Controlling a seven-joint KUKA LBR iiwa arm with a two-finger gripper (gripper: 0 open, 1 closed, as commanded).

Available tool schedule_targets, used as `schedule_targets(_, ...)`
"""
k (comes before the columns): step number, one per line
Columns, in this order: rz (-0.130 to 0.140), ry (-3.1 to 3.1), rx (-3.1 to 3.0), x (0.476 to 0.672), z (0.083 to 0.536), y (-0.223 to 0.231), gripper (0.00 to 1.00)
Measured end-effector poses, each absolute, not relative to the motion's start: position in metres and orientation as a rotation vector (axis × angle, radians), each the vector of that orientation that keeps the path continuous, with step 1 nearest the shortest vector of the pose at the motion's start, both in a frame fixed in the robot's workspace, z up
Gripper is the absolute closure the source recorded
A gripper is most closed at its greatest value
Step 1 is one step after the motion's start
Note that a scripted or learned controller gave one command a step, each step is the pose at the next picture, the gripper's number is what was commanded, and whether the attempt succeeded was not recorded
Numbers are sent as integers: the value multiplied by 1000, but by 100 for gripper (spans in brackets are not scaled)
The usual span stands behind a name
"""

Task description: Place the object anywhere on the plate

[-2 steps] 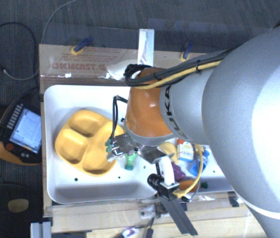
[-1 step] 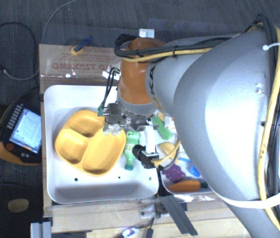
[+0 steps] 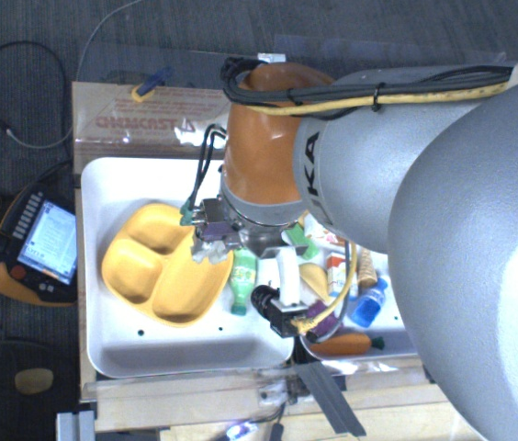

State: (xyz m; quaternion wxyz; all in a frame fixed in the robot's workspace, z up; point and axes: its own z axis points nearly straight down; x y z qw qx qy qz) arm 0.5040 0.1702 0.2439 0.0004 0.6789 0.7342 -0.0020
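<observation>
The yellow three-part plate (image 3: 153, 265) lies in the left white bin (image 3: 103, 191). The gripper (image 3: 211, 242) hangs over the plate's 3 o'clock rim; whether it is spread or pinching anything cannot be told. A green bottle (image 3: 242, 278) lies just beside that rim, among clutter toward 3 o'clock.

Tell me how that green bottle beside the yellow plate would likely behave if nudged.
The green bottle looks like small, light toy plastic, so it would probably slide easily. Its rounded body lies on its side against the yellow plate, so it may roll. It looks rigid, not floppy.
</observation>
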Motion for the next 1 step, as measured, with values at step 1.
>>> schedule_targets(1, -7, 2305, 2133, 504, 244, 170, 0)
